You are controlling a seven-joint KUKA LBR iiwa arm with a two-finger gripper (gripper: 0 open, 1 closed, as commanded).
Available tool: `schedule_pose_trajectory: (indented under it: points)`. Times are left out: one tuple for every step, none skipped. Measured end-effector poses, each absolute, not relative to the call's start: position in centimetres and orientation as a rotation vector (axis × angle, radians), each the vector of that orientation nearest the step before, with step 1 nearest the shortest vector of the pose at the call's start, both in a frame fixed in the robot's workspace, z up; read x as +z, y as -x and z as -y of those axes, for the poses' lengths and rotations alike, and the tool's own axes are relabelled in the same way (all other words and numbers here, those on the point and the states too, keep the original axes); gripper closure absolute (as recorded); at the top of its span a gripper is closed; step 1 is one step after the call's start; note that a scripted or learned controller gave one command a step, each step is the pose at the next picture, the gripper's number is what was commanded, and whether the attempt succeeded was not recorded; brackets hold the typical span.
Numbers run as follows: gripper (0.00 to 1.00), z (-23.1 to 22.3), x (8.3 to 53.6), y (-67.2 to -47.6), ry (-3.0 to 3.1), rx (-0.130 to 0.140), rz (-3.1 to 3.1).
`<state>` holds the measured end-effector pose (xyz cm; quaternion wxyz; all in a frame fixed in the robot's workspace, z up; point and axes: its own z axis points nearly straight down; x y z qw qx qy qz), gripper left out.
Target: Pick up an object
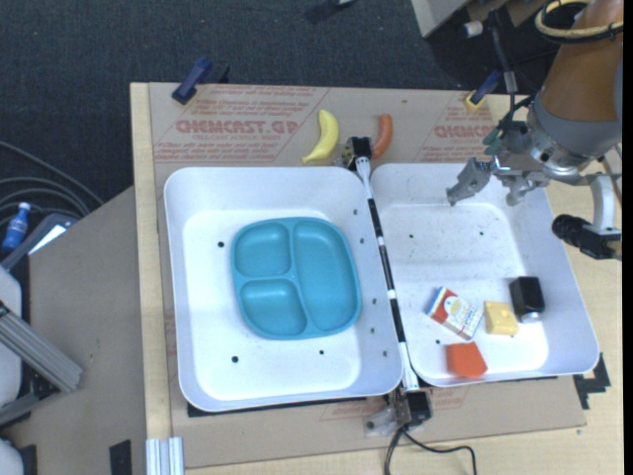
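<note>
The left bin [198, 216] holds a blue divided plate [295, 276] lying flat at its middle. The right bin [554, 265] holds, near its front edge, a small red-and-white carton [454, 311], an orange block [466, 360], a yellow block [500, 319] and a black object [527, 296], all close together. The gripper [488, 187] hangs over the right bin's far end, well apart from those things, fingers spread open with nothing between them.

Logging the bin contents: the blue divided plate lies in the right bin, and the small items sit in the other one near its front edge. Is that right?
Not quite. The camera view shows the blue divided plate in the left bin. The small items, among them an orange block and a yellow block, sit in the right bin near its front edge.
</note>
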<state>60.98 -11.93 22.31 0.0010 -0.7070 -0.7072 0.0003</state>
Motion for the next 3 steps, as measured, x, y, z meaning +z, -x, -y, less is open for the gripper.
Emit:
schedule_pose_trajectory:
  points:
    - [0.00,11.2,9.5,-63.0,2.219,0.002,2.220]
    - [0.00,10.4,8.5,-66.7,2.221,-0.001,2.223]
    - [0.00,10.7,8.4,-60.0,2.220,0.002,2.219]
